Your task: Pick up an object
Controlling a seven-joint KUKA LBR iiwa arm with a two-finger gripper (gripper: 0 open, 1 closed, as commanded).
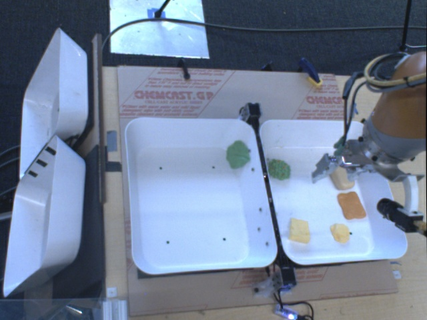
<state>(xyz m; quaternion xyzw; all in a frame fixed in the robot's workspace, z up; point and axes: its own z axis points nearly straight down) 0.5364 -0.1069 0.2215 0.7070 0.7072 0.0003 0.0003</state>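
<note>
My gripper [337,168] hangs low over the right bin [313,133], near its right side, below the grey wrist and orange band. A pale beige piece [343,181] lies directly under it, partly covered by it. Whether the gripper touches that piece I cannot tell. An orange piece [351,205] lies just in front of it. Further forward are a small yellow piece [340,233] and a yellow square [299,231]. A green lump [279,170] sits by the right bin's left wall. Another green lump [238,154] rests in the left bin [153,139], near its right wall.
A black divider strip [265,179] runs between the two bins. Two spare white bins [53,152] lean at the far left of the bench. Cables and a blue clip [310,72] lie behind the bins on the cardboard sheet.
</note>
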